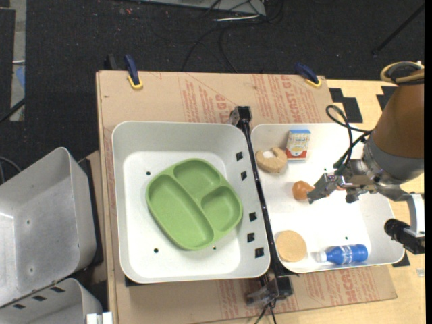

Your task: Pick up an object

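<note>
A small round orange object (pixel 302 190) is lying in the right bin (pixel 378 245), near its middle, just beside the hand (pixel 317 192). Whether they are touching is unclear.

- Two bins side by side on bench; left bin (pixel 128 181), right bin (pixel 368 238).
- Divided plate (pixel 194 202) lies in middle of left bin.
- Right bin: small carton (pixel 298 144) at far side, bun (pixel 271 160) just left of it.
- Round fruit (pixel 302 190) mid-bin, nearer than bun.
- Gripper (pixel 317 192) just right of fruit.
- Flat round cookie (pixel 291 246) at near edge, bottle (pixel 344 254) lying to its right.
</note>
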You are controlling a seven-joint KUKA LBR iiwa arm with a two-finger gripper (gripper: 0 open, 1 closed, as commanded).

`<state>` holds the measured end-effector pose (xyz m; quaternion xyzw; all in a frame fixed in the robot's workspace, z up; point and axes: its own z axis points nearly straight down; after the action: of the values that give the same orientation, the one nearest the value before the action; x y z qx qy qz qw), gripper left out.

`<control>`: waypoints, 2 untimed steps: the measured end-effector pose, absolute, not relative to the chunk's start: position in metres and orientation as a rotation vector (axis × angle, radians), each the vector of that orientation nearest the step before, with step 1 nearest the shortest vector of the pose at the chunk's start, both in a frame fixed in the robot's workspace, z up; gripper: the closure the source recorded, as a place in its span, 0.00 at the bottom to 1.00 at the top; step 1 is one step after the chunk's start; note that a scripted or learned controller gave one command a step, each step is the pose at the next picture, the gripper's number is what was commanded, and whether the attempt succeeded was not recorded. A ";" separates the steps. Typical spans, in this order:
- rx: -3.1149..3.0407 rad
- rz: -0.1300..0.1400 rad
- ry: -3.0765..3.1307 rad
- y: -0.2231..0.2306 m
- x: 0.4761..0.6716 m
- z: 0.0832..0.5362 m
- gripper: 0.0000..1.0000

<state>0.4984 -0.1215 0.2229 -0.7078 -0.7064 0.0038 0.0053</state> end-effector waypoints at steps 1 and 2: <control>-2.220 0.001 -2.222 -0.121 0.501 0.229 0.00; -2.218 0.005 -2.217 -0.110 0.500 0.173 0.00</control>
<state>0.4997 -0.1101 0.1731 -0.7072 -0.7070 0.0016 0.0027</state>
